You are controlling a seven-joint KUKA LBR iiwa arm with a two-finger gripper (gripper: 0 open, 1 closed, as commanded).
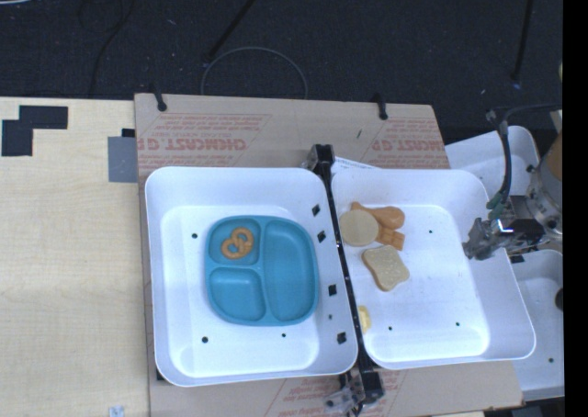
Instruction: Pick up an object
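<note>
- The gripper (484, 242) sits over the right edge of the right bin (459, 337); I cannot tell its state.
- Bread slice (386, 268), round slice (359, 228) and orange piece (390, 218) lie at that bin's left side.
- A pretzel (238, 243) rests in the blue tray (285, 277), left bin (175, 332).

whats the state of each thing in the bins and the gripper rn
blue tray: flat in left bin
pretzel: in tray's upper-left compartment
bread slice: flat in right bin
round bun: beside bread, against orange pieces
gripper: over right bin's right edge, holding nothing visible
</note>
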